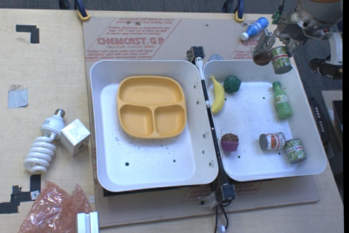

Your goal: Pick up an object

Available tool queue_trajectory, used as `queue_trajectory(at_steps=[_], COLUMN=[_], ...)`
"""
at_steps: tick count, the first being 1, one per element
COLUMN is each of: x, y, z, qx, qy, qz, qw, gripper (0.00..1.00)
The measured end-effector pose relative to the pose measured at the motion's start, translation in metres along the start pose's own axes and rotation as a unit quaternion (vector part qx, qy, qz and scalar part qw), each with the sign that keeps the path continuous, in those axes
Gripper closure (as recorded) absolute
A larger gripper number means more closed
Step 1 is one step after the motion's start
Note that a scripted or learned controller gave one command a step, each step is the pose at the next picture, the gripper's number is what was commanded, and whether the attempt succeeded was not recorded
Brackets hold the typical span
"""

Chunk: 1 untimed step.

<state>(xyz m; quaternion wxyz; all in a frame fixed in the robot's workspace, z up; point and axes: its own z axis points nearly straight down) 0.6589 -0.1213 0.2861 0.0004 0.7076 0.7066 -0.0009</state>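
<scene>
My gripper [274, 47] hangs over the far right corner of the right bin [305, 117], under the orange-banded wrist. A small green-labelled can [281, 60] sits tilted between its fingers, lifted above the bin's rim. A dark brownish round shape [262, 57] shows just left of the can; I cannot tell what it is. In the right bin lie a banana [217, 94], a dark green ball [232, 83], a green bottle [282, 101], a small purple cupcake [229, 142], a red-and-white can on its side [272, 141] and another green can [295, 150].
The left bin [109, 161] holds a yellow divided plate [152, 106]. A blue bottle [254, 28] lies on the board behind the right bin. Left of the bins rest a spiral light bulb [43, 144], a white cube [75, 135] and a crumpled reddish bag [52, 210].
</scene>
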Motion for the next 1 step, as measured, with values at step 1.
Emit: queue_trajectory(at_steps=[1], x=[0.0104], y=[0.0002], z=[-0.0055], qx=[-0.001], qy=[0.000], qz=[-0.001], qw=[1.0000], gripper=[1.00])
